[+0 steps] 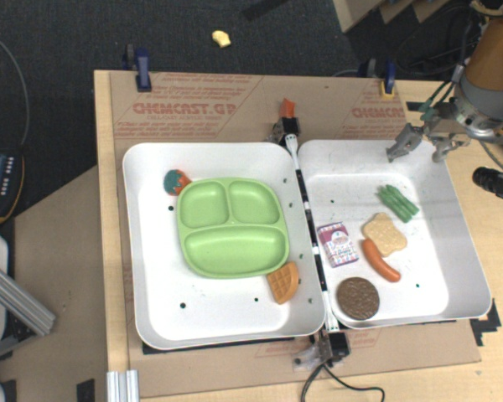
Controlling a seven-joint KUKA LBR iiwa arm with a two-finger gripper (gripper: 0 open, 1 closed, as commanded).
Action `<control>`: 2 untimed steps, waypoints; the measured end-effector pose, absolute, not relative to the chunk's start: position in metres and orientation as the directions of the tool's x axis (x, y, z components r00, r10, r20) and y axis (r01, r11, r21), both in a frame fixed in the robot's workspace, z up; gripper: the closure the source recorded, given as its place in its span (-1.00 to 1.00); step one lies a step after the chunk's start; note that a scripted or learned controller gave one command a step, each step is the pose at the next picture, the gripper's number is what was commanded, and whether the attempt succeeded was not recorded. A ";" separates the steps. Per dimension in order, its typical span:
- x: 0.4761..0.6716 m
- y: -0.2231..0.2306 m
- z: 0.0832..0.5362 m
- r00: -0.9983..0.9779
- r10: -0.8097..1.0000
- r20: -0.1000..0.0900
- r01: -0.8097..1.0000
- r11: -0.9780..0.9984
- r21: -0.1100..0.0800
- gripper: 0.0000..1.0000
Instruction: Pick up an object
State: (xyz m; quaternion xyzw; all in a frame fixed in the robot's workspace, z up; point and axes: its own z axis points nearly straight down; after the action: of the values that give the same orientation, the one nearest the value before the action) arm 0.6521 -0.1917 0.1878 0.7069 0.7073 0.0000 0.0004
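Brown disc [357,297] lies nearest; fingers [400,147] spread open, empty, above far edge; descend centred over green beans [398,202].

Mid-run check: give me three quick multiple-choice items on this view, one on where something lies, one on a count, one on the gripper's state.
1. Where does the green divided plate lie?
A. left bin
B. right bin
C. on the bench outside the bins

2. How many compartments does the plate have?
A. two
B. three
C. four

3. What is the gripper doing?
A. clamping the toy hot dog
B. pressing the brown disc
C. hanging open over the right bin's far edge, holding nothing

Answers: 1 A, its rim sits inside the left bin. 2 B, two small sections above one wide one. 3 C, its fingers are spread, and the hot dog lies apart on the right bin.
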 end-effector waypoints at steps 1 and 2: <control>0.635 -0.197 0.082 0.001 1.000 0.003 1.000 -0.001 -0.011 -1.00; 0.639 -0.198 0.101 -0.001 1.000 -0.002 1.000 0.001 0.005 1.00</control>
State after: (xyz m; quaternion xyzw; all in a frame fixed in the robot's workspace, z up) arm 0.6392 -0.1980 0.1009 0.7067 0.7075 0.0008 0.0025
